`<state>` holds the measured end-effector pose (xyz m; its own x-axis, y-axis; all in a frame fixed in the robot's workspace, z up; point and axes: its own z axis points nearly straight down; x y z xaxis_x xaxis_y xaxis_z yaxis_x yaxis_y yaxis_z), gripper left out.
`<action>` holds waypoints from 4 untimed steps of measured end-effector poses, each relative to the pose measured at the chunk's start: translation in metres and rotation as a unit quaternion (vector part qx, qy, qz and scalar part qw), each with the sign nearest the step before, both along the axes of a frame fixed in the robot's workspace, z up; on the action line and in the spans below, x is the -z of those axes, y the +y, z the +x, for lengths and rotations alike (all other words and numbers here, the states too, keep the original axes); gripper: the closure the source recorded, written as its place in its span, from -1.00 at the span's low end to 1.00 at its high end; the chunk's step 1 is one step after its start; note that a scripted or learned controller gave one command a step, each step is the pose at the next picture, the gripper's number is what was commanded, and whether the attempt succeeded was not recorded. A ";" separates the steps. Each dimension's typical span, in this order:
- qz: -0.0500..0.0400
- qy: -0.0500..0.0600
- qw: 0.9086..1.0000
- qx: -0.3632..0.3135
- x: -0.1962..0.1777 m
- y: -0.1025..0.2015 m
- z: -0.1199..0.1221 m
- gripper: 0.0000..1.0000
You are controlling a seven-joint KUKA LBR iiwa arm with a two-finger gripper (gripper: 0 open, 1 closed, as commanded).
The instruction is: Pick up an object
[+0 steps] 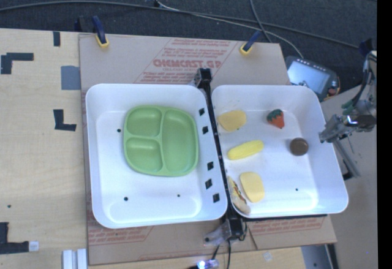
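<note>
We see the hand [335, 128] at three o'clock, just outside the right bin [331, 191]; whether it is parted we cannot tell. Nearest inside lie a brown ball [299, 146] and strawberry [276, 117]

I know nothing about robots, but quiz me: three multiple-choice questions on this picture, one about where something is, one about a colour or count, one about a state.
1. Where is the green divided plate?
A. in the left bin
B. in the right bin
C. on the cardboard

2. How many yellow items lie in the right bin?
A. one
B. three
C. five

3. How do the plate's compartments look?
A. filled with food
B. bare
C. covered by a lid

Answers: 1 A, it sits alone in the left bin. 2 B, three yellow pieces lie near the divider. 3 B, only green surface shows in each section.
</note>
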<state>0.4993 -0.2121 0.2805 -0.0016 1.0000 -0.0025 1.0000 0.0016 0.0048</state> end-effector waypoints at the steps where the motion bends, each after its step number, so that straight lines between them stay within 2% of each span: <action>1: 0.001 0.002 1.000 -0.002 0.000 0.049 0.013 1.00; 2: 0.001 0.003 1.000 -0.002 0.004 0.097 0.026 1.00; 4: 0.002 0.003 1.000 -0.002 0.006 0.192 0.026 1.00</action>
<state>0.5254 -0.0202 0.2740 -0.0056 1.0000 0.0008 1.0000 0.0056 -0.0014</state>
